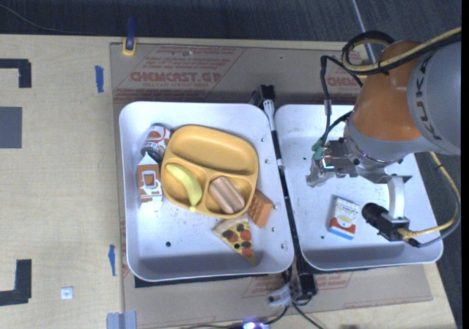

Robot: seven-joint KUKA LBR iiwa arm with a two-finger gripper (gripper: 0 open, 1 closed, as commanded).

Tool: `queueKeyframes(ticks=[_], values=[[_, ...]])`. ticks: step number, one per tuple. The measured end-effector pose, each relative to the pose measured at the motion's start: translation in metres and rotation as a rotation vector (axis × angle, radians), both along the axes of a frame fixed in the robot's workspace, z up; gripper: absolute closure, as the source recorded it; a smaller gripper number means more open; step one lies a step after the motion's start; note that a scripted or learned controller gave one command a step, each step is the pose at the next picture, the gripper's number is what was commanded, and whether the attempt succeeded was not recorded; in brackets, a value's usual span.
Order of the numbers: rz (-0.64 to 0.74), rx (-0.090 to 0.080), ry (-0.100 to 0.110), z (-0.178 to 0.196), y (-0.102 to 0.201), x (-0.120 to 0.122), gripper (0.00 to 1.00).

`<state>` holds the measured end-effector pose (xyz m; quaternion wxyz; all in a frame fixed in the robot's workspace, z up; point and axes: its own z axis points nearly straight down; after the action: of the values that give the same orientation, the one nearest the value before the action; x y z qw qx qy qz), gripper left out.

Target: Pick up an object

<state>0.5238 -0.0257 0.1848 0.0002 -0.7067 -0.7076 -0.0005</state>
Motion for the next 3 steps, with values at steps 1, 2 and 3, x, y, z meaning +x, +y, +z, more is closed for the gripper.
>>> queueKeyframes(ticks=[1,2,3], values=[[-0.001,-0.001,0.001,0.0,-0.001,0.0,0.0],[-0.001,-0.001,0.001,0.0,-0.001,0.0,0.0],[0.001,-0.002,-0.009,-0.075,-0.063,-0.035,0.0]])
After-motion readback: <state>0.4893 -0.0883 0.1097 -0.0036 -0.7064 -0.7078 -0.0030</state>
